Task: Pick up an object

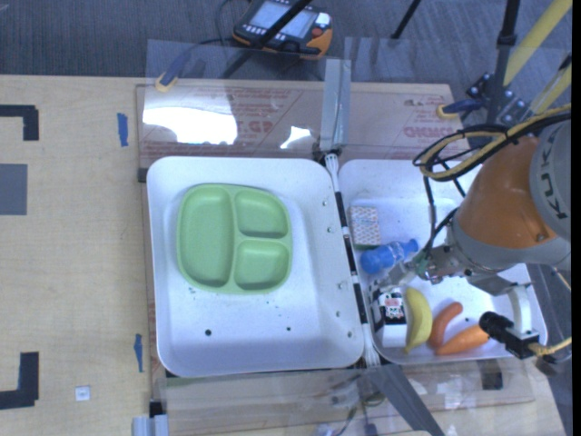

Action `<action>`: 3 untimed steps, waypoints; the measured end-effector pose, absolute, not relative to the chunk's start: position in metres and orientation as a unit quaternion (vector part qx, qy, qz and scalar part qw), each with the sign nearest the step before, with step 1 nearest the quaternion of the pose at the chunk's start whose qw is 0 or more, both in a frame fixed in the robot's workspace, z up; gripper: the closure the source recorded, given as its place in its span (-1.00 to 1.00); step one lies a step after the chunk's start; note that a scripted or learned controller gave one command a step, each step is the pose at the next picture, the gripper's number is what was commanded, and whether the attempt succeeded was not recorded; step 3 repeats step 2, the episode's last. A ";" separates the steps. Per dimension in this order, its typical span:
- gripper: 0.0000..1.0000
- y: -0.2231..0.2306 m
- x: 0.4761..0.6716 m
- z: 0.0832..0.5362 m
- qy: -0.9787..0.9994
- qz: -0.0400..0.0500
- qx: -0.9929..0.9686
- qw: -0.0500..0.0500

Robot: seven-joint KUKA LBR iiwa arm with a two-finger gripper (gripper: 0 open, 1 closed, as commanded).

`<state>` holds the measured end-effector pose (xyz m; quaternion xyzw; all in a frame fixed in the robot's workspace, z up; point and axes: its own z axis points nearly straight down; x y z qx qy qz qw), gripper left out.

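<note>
The right bin (399,182) holds a blue bottle (385,256) lying on its side, a yellow banana (418,318), two orange carrot-like pieces (447,322) (468,339), a small patterned packet (365,224) and a small white, black and red item (392,308). My arm, with its orange band (505,198), reaches in from the right over this bin. The gripper (425,268) hangs low just right of the blue bottle's cap and just above the banana's upper end. The wrist hides its tips, and nothing shows held in it.
The left bin (172,334) carries a green divided plate (233,236). A metal divider (345,243) runs between the bins. Black cables (454,153) loop beside the arm at the right bin's back right. A handheld device (281,24) lies beyond the bench.
</note>
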<state>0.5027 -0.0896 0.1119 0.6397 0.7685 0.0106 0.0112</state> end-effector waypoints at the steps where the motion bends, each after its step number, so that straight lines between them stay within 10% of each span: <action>1: -1.00 -0.090 0.497 0.107 0.770 0.019 0.638 0.018; 2: 1.00 -0.085 0.501 0.122 0.772 0.025 0.635 0.020; 3: 1.00 -0.085 0.501 0.122 0.772 0.025 0.635 0.020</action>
